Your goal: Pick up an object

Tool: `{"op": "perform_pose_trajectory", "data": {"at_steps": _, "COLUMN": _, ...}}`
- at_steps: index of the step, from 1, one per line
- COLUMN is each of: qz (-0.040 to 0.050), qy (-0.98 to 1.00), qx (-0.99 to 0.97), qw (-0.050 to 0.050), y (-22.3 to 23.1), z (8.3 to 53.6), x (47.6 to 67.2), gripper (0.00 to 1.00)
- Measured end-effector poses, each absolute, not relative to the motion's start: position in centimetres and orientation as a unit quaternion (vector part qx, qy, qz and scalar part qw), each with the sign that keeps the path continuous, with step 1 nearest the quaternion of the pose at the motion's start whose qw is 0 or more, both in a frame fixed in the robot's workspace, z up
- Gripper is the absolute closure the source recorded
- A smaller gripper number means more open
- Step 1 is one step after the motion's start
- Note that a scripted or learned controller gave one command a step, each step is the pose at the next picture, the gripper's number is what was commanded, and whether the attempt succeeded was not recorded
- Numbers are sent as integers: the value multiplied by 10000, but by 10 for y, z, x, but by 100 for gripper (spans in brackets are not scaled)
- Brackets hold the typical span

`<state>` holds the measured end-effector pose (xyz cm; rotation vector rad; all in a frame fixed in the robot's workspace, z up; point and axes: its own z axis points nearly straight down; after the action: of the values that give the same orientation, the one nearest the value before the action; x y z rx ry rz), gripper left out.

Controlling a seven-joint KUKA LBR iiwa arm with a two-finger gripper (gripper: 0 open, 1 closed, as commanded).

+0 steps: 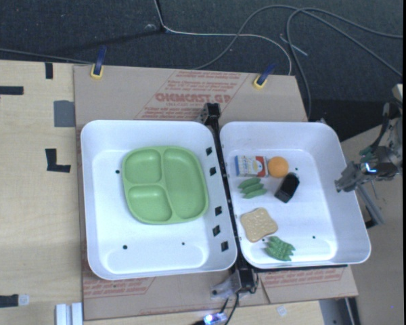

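End effector (352, 179) hovers just outside the right bin (325, 135); opening cannot be told, nothing visibly held.

White bins: two, a left bin (98, 181) and a right bin (325, 181)
Green divided plates: one (166, 185), three compartments
Small cartons: one (248, 165)
Orange balls: one (278, 166)
Black blocks: one (287, 187)
Toast slices: one (258, 224)
Green pea-pod pieces: two, an upper one (252, 187) and a lower one (279, 248)
Yellow clamps: two, a left clamp (97, 70) and a right clamp (261, 80)
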<state>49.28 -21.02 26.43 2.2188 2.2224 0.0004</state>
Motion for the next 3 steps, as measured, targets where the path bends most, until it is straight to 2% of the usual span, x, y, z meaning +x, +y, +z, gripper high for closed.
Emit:
{"op": "perform_pose_trajectory", "data": {"at_steps": 2, "qz": 1, "qy": 7093, "qx": 7049, "qw": -5, "y": -116, "z": 259, "x": 506, "gripper": 100}}
{"op": "perform_pose_trajectory", "data": {"at_steps": 3, "qz": -5, "qy": 7086, "qx": 7056, "qw": -5, "y": -73, "z": 258, "x": 521, "gripper": 100}}
